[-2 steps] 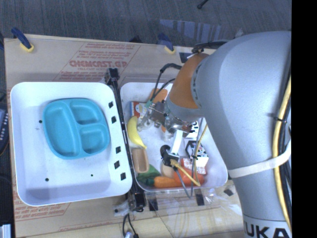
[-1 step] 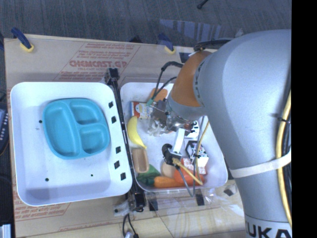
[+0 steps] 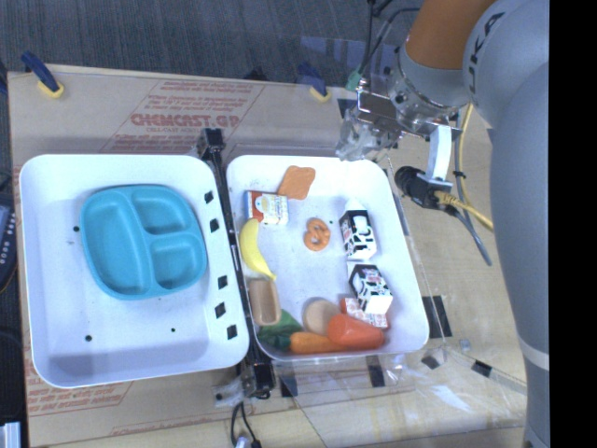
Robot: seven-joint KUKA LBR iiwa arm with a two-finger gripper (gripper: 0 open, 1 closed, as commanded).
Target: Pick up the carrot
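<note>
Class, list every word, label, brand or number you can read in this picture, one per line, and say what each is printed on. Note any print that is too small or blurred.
"CHEMCAST GP": red print on the brown paper sheet behind the bins.
Smaller red lines around it: too blurred to read.
Printing on the two black-and-white cartons: too small to read.
Label on the small carton near the banana: illegible.

Brown cardboard-covered bench [image 3: 280, 110] against dark grey carpet floor [image 3: 187, 17]

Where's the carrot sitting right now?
In the camera view, the carrot lies at the near edge of the right bin, beside the red pepper and just below the green vegetable.
</note>
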